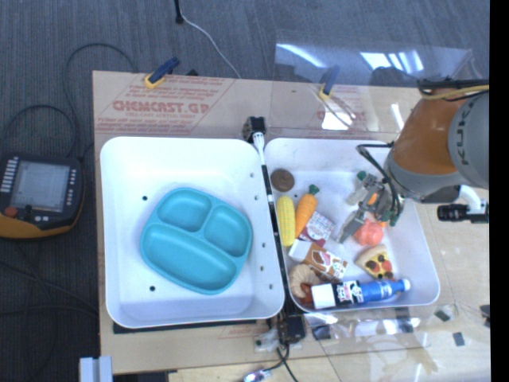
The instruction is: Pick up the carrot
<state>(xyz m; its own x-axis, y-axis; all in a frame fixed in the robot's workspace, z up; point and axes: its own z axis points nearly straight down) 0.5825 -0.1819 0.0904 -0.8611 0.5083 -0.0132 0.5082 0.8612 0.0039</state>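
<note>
The carrot (pixel 305 212), orange with a green top, lies in the right bin (pixel 421 249) near its left wall, beside a yellow corn cob (pixel 285 220). My gripper (pixel 352 216) hangs over the middle of the right bin, a short way right of the carrot and apart from it. Its fingers (pixel 348 231) point down and left, stand open and have nothing between them. A pinkish-red toy (pixel 371 232) lies just right of the fingertips.
The right bin also holds a brown disc (pixel 282 181), a pizza slice (pixel 377 263), a blue-and-white bottle (pixel 362 291) along the front wall and small packets (pixel 318 228). A blue divided plate (pixel 196 238) sits in the left bin (pixel 119 213). A pendant (pixel 38 193) lies off the bench at left.
</note>
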